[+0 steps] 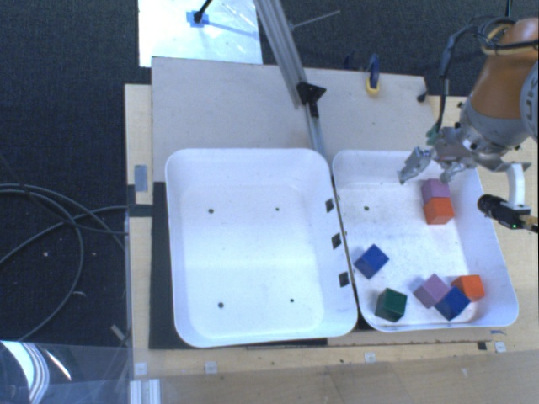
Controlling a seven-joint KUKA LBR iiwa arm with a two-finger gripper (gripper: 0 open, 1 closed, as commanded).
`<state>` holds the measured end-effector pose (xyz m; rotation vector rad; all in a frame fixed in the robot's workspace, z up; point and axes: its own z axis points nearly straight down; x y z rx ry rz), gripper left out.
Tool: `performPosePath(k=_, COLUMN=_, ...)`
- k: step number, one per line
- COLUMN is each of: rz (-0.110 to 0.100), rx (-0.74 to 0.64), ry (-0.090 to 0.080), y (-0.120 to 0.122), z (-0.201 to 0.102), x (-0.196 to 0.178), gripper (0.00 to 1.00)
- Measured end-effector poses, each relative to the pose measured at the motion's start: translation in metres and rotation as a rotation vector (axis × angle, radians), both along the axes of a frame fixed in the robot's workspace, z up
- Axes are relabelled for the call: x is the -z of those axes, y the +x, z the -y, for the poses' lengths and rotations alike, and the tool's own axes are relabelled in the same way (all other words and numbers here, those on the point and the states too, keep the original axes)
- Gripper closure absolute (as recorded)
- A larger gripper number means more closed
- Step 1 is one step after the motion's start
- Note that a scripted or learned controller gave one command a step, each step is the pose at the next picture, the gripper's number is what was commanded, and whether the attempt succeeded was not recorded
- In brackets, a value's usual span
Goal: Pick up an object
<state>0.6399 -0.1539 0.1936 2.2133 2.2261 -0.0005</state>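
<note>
The gripper [431, 167] hangs over the right white bin [493, 251], fingers spread apart and holding nothing, just above a small mauve cube [435, 189] touching an orange cube [439, 210].

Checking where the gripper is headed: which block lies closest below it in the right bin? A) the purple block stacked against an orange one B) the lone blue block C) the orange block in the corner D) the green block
A: the gripper hovers just above the purple block, which touches the orange block.
</note>
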Motion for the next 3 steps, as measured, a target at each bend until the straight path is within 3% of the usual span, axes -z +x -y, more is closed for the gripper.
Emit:
performPosePath(k=1, rz=0.011, rx=-0.003, ry=0.001, y=0.019, z=-0.027, x=-0.087, gripper=0.00)
performPosePath(k=2, rz=-0.002, rx=0.012, ry=-0.002, y=-0.039, z=0.036, x=-0.076, gripper=0.00)
performPosePath(k=3, rz=0.005, rx=0.001, ry=-0.001, y=-0.035, z=0.032, x=-0.088, gripper=1.00)
